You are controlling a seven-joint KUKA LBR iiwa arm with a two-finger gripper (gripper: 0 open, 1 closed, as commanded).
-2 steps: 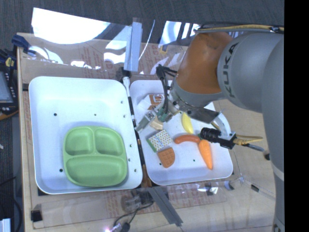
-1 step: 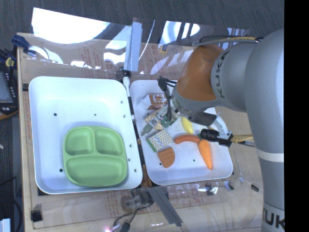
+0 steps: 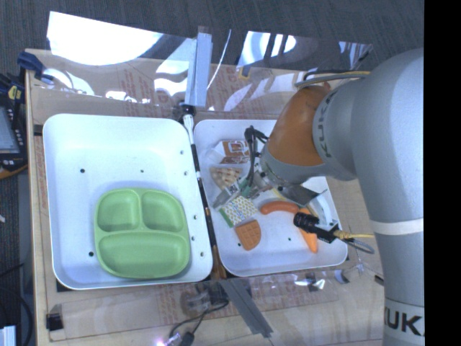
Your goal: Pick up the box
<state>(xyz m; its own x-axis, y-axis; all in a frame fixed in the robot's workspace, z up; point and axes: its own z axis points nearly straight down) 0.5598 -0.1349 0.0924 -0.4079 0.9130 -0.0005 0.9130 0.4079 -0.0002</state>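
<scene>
On the left of the desk point(image 3: 108, 107), the left bin point(image 3: 115, 150) is occupied by a green divided plate point(image 3: 140, 233), which has no part in the task. In the right bin point(image 3: 281, 254), several small things are gathered towards its left wall. A small chequered box point(image 3: 239, 209) is taken to be the task's thing; it is seen lying flat on the bin floor, just beside an orange waffle-like piece point(image 3: 248, 234) on its near side. A brown packet point(image 3: 234, 148) is seen at the far end. The pincer point(image 3: 248, 187) is lowered into this cluster, just on the far side of the box, and whether it is open or closed cannot be told. An orange stick-shaped item point(image 3: 277, 207) lies to the right of the box. The arm point(image 3: 360, 135) is reached in from the right. The box is judged not yet lifted: a grasp and a raise are left to be done.
</scene>
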